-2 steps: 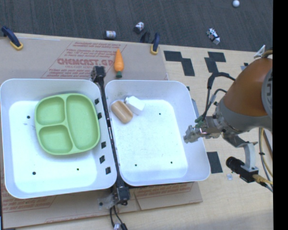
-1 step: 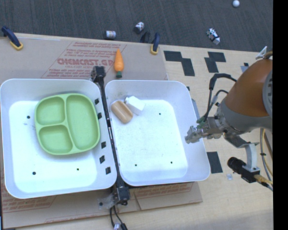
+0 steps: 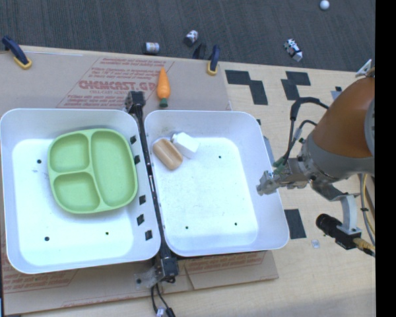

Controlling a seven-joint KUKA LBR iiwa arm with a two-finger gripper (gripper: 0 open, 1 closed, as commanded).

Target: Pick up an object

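**Gripper at the right bin's edge, objects still lying in the bin**

Starting at your left, you have the left bin holding a green divided plate with three compartments, lying flat toward the far half of the bin. Its right edge sits close to the black clips and bar that run between the two bins.

Moving right, you reach the right bin. In its far left corner lie two things touching each other: a tan, rounded bread-like piece and a small white block just to its right and slightly farther back. Either one is a candidate for the pick, and both rest on the bin floor, well apart from the gripper.

Beyond the bins, on the cardboard at the far side, you can see a small orange carrot-shaped toy lying outside the bins, near the black clip at the far end of the divider.

At your right, the arm reaches in, its orange band prominent. The gripper sits at the right wall of the right bin, about level with the rim. You cannot tell from this view how the gripper is set, since it is small and blurred against the bin wall. Nothing shows between its tips.
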